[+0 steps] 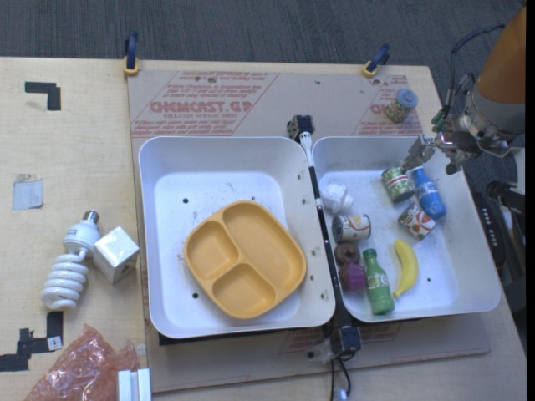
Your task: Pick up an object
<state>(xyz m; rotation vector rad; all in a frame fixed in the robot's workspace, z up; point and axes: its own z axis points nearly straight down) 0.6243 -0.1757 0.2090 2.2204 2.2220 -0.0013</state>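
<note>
Right bin (468,295) holds blue bottle (429,194) just below the empty, spread pincer (435,150).

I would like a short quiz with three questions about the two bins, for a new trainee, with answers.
1. True or false: the yellow divided plate lies in the left bin.
2. Which object lies beside the green bottle in the right bin: A) banana B) spoon C) cup?
3. Fill in: the gripper hovers near the ____ bottle.

Key: 1 true; 2 A, the banana; 3 blue.
</note>
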